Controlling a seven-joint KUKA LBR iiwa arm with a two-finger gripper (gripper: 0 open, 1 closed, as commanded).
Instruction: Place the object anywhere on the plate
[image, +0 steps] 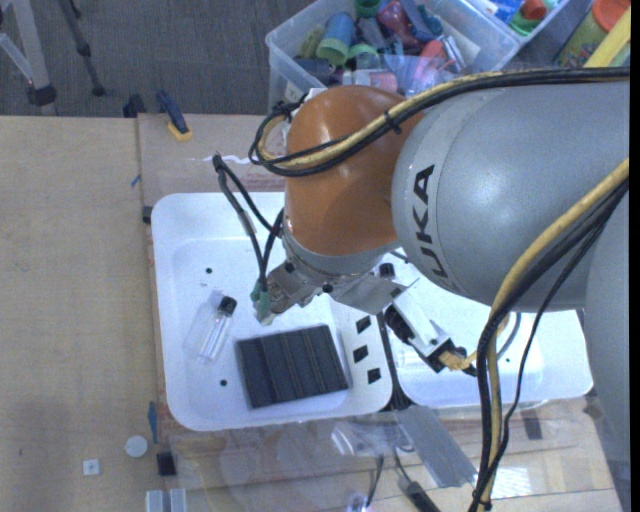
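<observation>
Task not yet done: the small clear bottle (211, 327) lies in the lower-left bin (175, 395) beside the dark ridged plate (291, 365), gripper (266, 303) nearby, jaw state undeterminable.

black letters "uka", the visible end of the maker's name, run up the grey arm (500, 190) just right of its orange band (340, 170). the first letter is hidden behind the curve of the band. nothing else can be read; things in the clear tub (400, 45) at the top are too blurred for any label.
</observation>
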